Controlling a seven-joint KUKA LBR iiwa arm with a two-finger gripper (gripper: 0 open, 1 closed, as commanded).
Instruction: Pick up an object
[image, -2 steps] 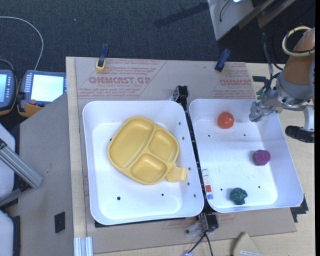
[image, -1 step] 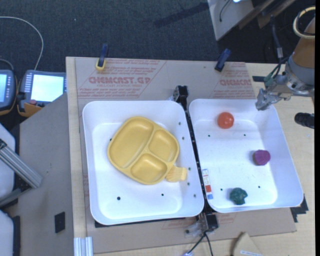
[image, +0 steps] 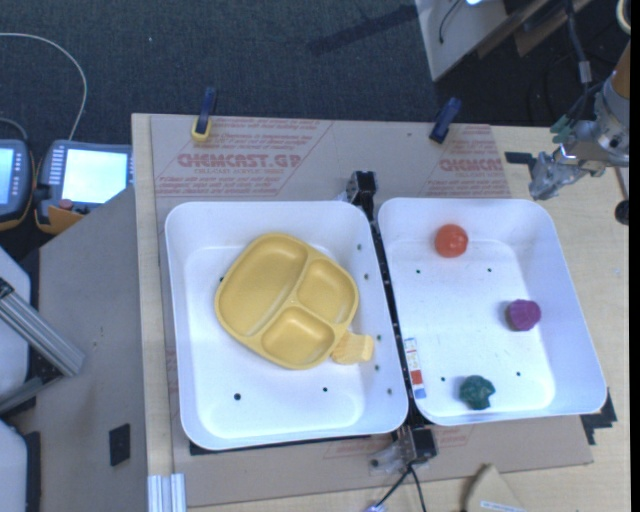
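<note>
Overhead, at that moment:
Orange ball (image: 451, 240): small and round, it lay near the far wall of the right bin (image: 570, 300).
Purple lump (image: 522, 314): rounded, it sat close to that bin's right wall.
Green piece (image: 477, 391): dark and knobbly, it rested by the near wall.
Yellow tray (image: 287, 298): divided into compartments, it lay in the left bin (image: 185, 300) with a small yellow piece (image: 353, 347) touching its near edge.
Position: all three small objects lay well apart from the pincer (image: 550, 176), which hung beyond the right bin's far right corner, over the bench (image: 150, 300).
Pincer: it held nothing visible; whether its fingers were apart or together could not be told.
</note>
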